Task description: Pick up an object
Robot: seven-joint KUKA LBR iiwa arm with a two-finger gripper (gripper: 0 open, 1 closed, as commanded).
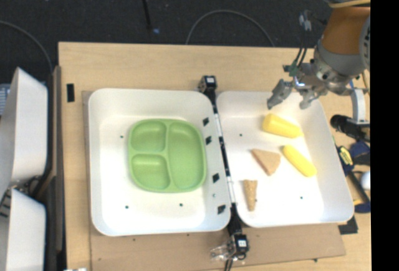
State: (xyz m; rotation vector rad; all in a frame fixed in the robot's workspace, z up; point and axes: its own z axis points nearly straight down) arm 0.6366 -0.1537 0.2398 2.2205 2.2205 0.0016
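My gripper hangs open over the far edge of the right bin, its two grey fingers spread with nothing between them. Just below it lies a yellow block. A second yellow piece lies nearer the bin's right side. A tan wedge sits in the middle of that bin, and a smaller tan wedge lies toward its front left.
The left bin holds a green divided plate. Black clips line the seam between the bins. Cables and tools lie along the bench's right edge. White boxes stand at far left.
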